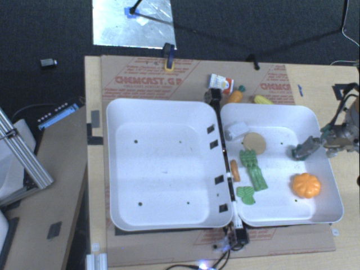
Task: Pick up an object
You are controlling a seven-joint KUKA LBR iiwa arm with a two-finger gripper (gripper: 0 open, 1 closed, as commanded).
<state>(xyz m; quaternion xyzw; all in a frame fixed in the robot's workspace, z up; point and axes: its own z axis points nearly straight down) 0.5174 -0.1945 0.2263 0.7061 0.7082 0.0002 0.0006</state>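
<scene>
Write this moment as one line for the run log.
gripper: low in right white bin | nearest: orange pumpkin-shaped toy, not touched | nothing seen held

gripper (298, 151): dark grey metal | wrist: grey, blocky (black cables looping above)

The gripper (304, 149) hangs low over the right bin (326, 176), near its right wall. An orange pumpkin toy (306, 185) lies just nearer. Leftward lie a tan disc (255, 142), a white block (236, 130) and green pieces (252, 173). The left bin (163, 167) sits alongside.
</scene>
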